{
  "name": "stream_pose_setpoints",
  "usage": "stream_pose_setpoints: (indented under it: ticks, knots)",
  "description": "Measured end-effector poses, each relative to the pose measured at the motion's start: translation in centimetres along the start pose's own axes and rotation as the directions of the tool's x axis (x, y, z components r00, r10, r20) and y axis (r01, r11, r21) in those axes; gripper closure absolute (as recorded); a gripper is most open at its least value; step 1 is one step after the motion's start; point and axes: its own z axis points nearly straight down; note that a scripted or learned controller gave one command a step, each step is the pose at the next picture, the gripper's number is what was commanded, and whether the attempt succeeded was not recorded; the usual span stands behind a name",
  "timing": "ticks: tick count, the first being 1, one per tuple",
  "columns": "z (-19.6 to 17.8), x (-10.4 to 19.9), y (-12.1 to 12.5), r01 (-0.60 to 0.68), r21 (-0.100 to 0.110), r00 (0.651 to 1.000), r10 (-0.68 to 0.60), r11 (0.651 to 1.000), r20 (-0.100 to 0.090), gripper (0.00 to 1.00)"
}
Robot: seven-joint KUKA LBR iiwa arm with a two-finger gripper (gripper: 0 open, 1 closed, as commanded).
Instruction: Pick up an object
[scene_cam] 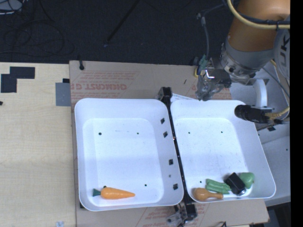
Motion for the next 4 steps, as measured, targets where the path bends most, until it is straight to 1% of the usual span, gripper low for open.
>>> stream_pose_setpoints:
  ticks: [1, 2, 3, 4]
  knots:
    - [-3.9, -2.6, -5.3, -0.006, 0.002, 1.000, 0.006, 1.000, 0.000, 1.00]
    - [3.4, 0.0, 0.6, 0.000, 0.009, 1.000, 0.000, 1.000, 0.000, 1.00]
    - [-4.5, 5.9, 3.1, 0.002, -0.005, 1.000, -0.002, 1.000, -0.001, 1.00]
    - [-10.2, 13.2, -1.8, 0.005, -0.001, 1.000, -0.005, 1.000, -0.003, 1.00]
